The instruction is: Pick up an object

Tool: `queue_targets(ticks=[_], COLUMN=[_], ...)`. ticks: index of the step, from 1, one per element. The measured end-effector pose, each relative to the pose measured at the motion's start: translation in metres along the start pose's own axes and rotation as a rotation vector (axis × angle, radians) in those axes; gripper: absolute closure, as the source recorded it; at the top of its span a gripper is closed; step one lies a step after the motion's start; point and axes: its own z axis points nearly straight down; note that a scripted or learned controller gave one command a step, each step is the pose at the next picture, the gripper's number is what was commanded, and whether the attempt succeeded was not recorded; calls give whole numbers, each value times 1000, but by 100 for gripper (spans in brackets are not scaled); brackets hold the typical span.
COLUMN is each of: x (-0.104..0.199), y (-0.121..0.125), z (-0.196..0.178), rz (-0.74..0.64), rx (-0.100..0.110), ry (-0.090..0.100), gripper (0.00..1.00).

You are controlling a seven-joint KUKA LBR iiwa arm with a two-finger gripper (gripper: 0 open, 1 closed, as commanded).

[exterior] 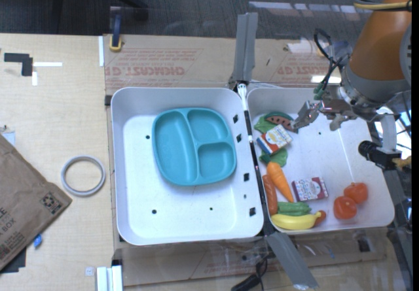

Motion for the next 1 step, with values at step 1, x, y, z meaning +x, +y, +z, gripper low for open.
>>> queue_targets(ticks=[1], x=[4], y=[-35], z=[126], rz=[-15], rx=[-4], ry=[0], gripper=[0])
